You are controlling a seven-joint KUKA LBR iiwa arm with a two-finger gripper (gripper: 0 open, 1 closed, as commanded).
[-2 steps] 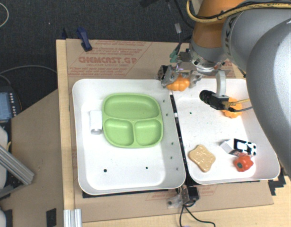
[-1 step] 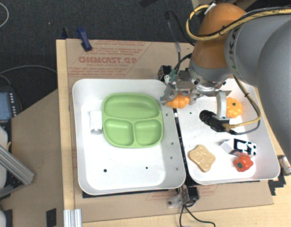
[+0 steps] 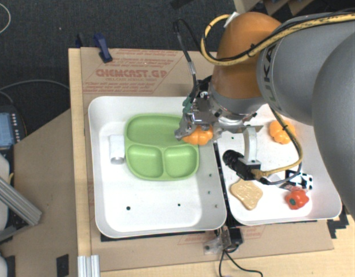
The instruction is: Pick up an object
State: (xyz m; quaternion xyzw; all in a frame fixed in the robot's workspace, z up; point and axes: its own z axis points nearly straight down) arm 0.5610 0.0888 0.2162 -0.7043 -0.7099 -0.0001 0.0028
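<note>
My gripper (image 3: 198, 133) hangs over the divide between the two bins, at the right edge of a green divided plate (image 3: 160, 149). A small orange toy (image 3: 200, 136) sits between its grey fingers, and the jaws are shut on it. The toy hovers by the plate's upper right corner, partly hidden by the wrist above it. The arm's orange band and grey body cover much of the right bin's far side.
The left bin (image 3: 154, 203) also holds a small white block (image 3: 116, 148) left of the plate. In the right bin (image 3: 269, 212) lie an orange piece (image 3: 278, 131), a tan toast-shaped toy (image 3: 247, 194), a red tomato-like toy (image 3: 296, 198) and a black-and-white item (image 3: 303, 181).
</note>
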